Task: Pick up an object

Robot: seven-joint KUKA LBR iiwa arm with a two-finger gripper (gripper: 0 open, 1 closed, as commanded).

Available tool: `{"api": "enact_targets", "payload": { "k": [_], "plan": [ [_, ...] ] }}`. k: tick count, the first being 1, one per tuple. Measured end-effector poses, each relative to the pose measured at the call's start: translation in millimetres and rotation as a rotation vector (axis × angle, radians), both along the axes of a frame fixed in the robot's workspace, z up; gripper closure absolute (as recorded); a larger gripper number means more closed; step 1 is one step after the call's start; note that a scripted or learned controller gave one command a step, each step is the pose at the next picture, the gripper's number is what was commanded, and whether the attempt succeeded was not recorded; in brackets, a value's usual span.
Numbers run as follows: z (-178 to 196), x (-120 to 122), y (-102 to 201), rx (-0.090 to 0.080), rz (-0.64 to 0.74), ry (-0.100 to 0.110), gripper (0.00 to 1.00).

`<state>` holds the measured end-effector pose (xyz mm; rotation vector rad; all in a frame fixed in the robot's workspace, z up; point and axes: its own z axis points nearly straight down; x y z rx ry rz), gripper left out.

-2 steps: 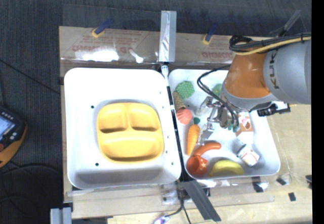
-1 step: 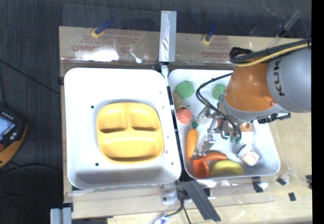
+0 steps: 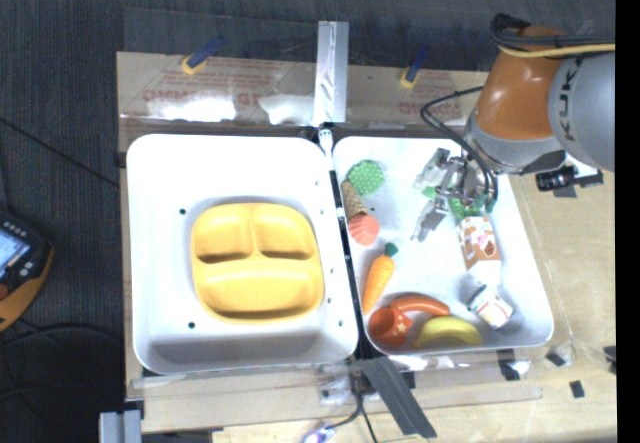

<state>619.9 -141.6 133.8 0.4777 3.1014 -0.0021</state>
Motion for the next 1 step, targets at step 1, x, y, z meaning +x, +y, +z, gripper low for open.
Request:
{"api": "enact_targets", "payload": {
  "k": [1],
  "plan": [
    [-43.7,-39.1,32.7,-0.004,0.018,-0.007,0.00]
  ]
}}
